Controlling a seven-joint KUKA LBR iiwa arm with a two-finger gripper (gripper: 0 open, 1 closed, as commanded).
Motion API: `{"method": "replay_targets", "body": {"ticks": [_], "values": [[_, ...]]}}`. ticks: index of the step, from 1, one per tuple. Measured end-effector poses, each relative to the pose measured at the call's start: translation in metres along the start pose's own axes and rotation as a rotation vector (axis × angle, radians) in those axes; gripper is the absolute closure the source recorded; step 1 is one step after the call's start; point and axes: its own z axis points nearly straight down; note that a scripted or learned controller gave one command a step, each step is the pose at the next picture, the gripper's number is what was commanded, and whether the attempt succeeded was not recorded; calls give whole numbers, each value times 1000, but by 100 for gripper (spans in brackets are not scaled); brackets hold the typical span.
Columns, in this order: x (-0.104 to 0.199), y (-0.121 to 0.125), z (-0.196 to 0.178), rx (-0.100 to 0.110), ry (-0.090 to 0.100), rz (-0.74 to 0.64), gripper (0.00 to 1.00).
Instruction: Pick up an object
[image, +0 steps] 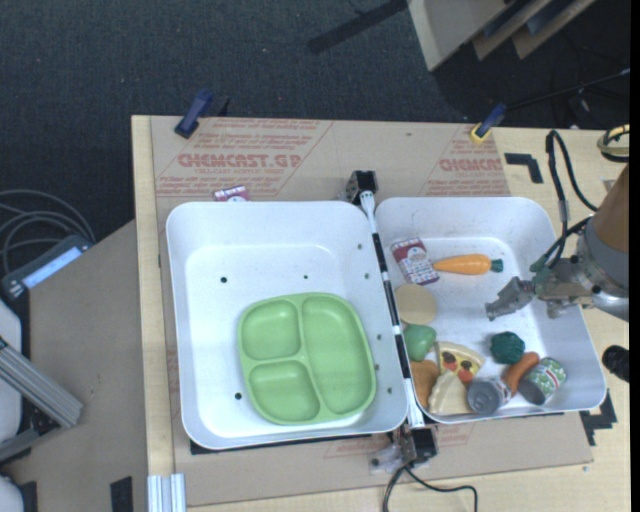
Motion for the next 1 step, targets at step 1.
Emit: {"method": "replay_targets", "body": {"ticks": [1], "values": [[-29,-13,106,3,1,1,0]]}}
